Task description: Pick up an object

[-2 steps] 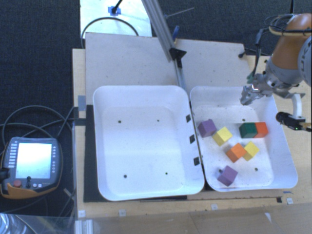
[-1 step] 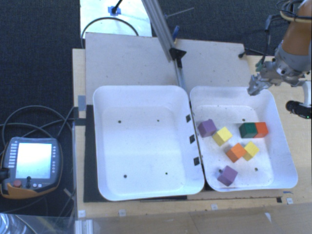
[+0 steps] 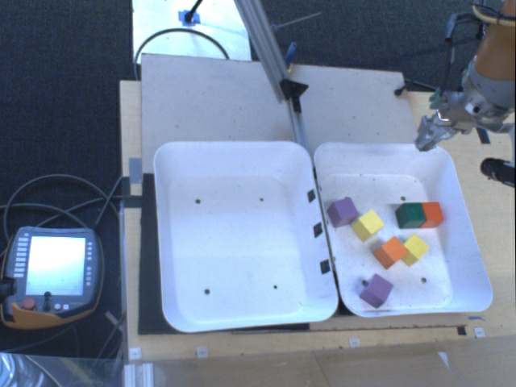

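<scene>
Seven small blocks lie loose in the right bin (image 3: 463,216): a purple cube (image 3: 343,211), yellow cube (image 3: 368,224), green cube (image 3: 410,214) touching an orange-red one (image 3: 432,214), an orange block (image 3: 391,251) against another yellow (image 3: 415,248), and a tilted purple block (image 3: 376,289). None shows a clear long axis. The gripper (image 3: 427,135) hangs above the bin's far right corner, holding nothing. The left bin (image 3: 173,216) sits alongside.

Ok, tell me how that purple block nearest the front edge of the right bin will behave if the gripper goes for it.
The purple block looks stiff with flat faces, so it should slide rather than roll. It seems to carry a small knob on top, which may spoil a square grip. It stands apart from the orange block, so a push probably moves it alone.
</scene>
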You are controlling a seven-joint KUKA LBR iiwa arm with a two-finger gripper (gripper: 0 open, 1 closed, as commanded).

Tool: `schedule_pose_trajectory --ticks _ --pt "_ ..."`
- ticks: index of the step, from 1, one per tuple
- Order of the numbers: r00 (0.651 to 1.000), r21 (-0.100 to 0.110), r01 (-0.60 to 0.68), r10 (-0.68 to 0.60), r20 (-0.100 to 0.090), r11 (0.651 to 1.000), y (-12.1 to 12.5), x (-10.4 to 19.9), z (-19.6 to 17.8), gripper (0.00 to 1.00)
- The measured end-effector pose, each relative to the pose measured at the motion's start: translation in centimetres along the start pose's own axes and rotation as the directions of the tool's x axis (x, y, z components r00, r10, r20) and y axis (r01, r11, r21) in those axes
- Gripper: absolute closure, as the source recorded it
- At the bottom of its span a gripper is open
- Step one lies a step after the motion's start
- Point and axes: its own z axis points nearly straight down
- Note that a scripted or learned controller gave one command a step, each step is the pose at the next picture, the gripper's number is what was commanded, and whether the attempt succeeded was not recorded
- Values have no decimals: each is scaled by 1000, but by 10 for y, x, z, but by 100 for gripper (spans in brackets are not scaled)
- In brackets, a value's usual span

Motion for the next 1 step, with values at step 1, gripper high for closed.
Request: schedule_pose_trajectory --ticks 1 --pt "1000 5 4 -4 -3 1000 -15 51 9 100"
